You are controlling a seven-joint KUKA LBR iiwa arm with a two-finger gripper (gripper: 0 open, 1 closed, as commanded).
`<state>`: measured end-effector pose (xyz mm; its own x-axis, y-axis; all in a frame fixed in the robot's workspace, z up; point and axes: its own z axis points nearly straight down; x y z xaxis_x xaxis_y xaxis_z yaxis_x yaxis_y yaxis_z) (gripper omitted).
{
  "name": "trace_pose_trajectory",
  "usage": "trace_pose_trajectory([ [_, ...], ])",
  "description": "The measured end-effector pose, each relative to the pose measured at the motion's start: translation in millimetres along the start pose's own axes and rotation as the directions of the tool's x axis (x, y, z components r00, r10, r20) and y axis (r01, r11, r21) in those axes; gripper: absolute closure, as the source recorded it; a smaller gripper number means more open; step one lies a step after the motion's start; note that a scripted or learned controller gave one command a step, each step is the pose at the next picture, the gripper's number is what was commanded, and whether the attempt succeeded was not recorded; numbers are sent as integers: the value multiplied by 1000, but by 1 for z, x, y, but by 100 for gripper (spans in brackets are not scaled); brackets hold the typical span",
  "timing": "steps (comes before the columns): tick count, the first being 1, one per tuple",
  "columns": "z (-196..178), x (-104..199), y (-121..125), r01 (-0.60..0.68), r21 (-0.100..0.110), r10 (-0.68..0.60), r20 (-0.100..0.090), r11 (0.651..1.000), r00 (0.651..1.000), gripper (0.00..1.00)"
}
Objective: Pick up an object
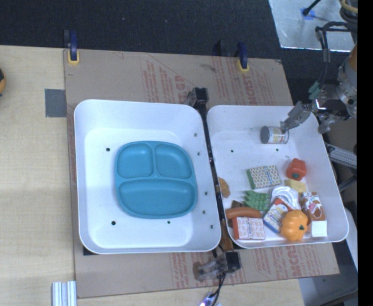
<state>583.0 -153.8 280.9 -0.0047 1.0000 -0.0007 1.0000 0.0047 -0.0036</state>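
The gripper (293, 118) hangs over the far right part of the right bin (237, 123), and its grey fingers (296, 115) slant down to the left toward a small can (274, 135). I cannot tell how wide the fingers are open, and I see nothing between them; the tips end just beside the right end of the can, and I cannot tell if they touch it.

The can lies on its side on the white floor of the bin, near the far wall. Its long axis runs left to right, and the dark round end points left. There is a label around it, but the writing is too small for me to read.

Nearer in the same bin lies a heap of small things: a red pepper-like toy (295, 169), a green patterned packet (263, 176), an orange fruit (294, 225), a red and white box (248, 229) and a carton with blue and red print (277, 213). No words on them are readable.

The left bin (90, 171) holds a blue divided plate (155, 178) with three compartments.

Both bins stand on a brown cardboard sheet (135, 75) with faint red printed writing, which I cannot make out. Two clamps with blue handles (71, 45) hold its far edge
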Motion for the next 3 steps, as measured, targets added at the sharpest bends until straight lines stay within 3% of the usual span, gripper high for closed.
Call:
trace_pose_trajectory([
  [1,108,-61,-21,-4,8,4,0,1000,1000,0],
  [2,191,-56,-38,-3,-3,3,-3,1000,1000,0],
  [3,174,-57,-35,2,-8,-2,-2,1000,1000,100],
])
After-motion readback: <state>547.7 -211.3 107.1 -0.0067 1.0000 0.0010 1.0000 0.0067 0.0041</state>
